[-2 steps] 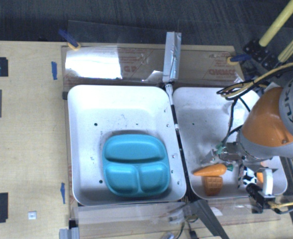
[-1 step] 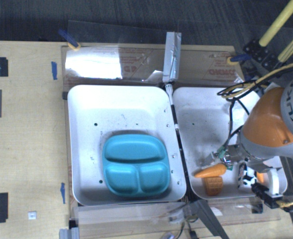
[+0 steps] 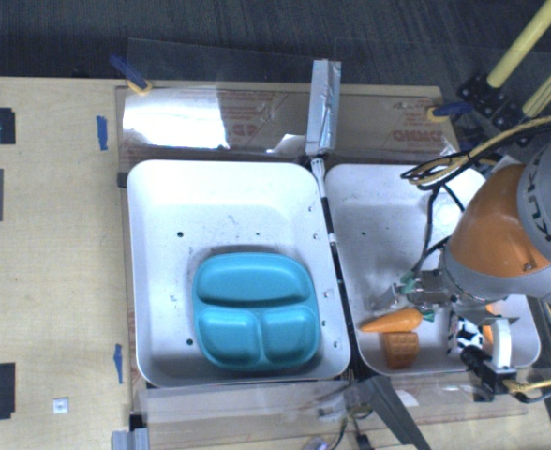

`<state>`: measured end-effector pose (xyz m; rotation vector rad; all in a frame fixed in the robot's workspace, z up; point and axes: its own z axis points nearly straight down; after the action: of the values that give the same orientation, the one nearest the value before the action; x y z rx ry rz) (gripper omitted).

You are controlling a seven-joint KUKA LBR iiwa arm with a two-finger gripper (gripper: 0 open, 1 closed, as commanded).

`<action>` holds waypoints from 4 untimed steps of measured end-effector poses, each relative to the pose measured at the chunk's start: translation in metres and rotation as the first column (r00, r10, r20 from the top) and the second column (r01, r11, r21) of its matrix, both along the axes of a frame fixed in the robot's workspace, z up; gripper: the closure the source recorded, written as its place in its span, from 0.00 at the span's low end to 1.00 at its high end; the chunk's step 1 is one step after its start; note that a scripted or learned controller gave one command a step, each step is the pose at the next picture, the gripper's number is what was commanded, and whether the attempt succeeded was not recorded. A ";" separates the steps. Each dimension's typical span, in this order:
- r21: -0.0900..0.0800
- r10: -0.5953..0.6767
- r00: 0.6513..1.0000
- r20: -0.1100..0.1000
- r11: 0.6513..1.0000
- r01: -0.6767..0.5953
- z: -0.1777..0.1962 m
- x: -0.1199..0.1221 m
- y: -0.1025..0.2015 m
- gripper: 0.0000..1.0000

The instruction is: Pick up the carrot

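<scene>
The carrot point(image 3: 393, 322) lies in the right bin point(image 3: 369, 214), near the bin's front left, with its orange tip pointing left. My gripper point(image 3: 428, 295) hangs over the carrot's thick right end, right beside it or touching it. Small green leaves point(image 3: 408, 283) show just left of the gripper. The arm's orange band point(image 3: 497, 232) and grey wrist cover the gripper from above, so its grasp on the carrot cannot be made out.
A brown-orange block point(image 3: 399, 349) sits just in front of the carrot. A black-and-white item point(image 3: 468, 337) and a white piece point(image 3: 501, 341) lie at the bin's front right. A blue divided plate point(image 3: 255, 309) rests in the left bin point(image 3: 163, 204). Cables point(image 3: 444, 167) hang above the right bin.
</scene>
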<state>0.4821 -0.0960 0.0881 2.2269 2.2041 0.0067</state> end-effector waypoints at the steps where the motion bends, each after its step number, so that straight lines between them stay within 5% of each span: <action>1: 0.000 0.127 0.992 0.000 0.992 -0.127 0.000 0.001 0.003 0.00; 2: -0.002 0.127 0.992 0.005 0.992 -0.127 0.011 0.002 0.003 1.00; 3: -0.001 0.126 0.992 0.004 0.992 -0.126 0.010 0.002 0.003 0.00; 4: 0.004 0.131 0.991 -0.005 0.991 -0.131 0.000 -0.001 -0.012 0.00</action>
<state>0.4807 -0.1077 0.0881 2.0814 2.3505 0.0053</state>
